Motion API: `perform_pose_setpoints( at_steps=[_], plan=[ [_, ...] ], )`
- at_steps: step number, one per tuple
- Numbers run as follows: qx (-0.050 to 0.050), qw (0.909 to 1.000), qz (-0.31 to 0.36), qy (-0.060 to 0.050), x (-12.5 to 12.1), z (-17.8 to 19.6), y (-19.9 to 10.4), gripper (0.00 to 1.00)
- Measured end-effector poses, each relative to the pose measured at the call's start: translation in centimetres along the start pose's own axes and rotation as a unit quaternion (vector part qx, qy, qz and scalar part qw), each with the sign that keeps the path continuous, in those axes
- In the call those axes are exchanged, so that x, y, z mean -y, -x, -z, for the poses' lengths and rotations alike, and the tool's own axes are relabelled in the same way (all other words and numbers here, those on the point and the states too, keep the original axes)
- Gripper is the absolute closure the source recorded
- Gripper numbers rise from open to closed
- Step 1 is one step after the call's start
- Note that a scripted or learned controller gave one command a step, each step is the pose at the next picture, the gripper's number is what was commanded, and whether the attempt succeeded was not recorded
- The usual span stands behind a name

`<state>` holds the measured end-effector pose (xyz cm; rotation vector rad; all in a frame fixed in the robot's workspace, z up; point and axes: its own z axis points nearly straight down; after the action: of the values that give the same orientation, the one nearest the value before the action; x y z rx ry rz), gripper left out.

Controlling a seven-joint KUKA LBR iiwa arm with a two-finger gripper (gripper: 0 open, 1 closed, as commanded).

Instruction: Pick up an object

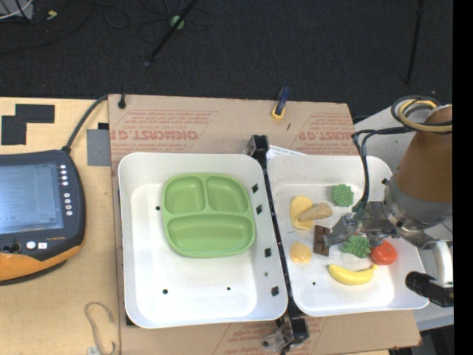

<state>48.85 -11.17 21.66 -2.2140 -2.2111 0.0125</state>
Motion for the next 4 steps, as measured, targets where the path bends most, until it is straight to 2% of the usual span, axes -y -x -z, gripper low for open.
perform_pose_setpoints(
  at_steps=[1,3,4],
  plan=[
    [0.001,1.0000,0.001,0.005,-0.2,0.4,0.0,0.00],
    [0.000,1.0000,0.001,0.002,1.0,-11.0,-0.5,0.00],
    [0.001,1.0000,0.001,0.006,1.0,-13.0,-0.7,0.00]
  ],
)
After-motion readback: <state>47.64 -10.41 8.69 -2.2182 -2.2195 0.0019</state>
